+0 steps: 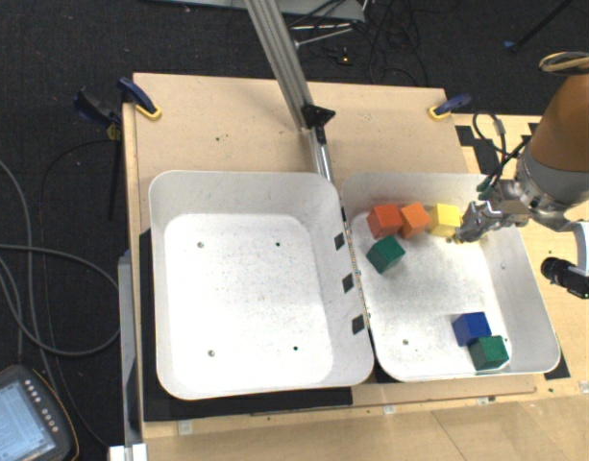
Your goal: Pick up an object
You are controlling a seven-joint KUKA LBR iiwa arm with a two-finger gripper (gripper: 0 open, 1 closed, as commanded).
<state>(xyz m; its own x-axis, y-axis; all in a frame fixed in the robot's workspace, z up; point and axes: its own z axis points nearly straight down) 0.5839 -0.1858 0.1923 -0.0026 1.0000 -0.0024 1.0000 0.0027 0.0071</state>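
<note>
Several small blocks lie in the right bin [525,286]. A red-orange block [383,221], an orange block [415,219] and a yellow block [448,219] form a row near the bin's far side. A green block [385,254] sits just below the red-orange one. A blue block [471,327] and a dark green block [489,351] rest near the bin's near right corner. My gripper [470,229] hangs low right beside the yellow block, at its right edge. The finger tips are too small and dark to read.
The left bin [241,281] stands beside the right one, their rims meeting in the middle. A slanted metal pole [284,56] crosses the back of the bench. Clamps [140,99] sit at the bench's far corners.
</note>
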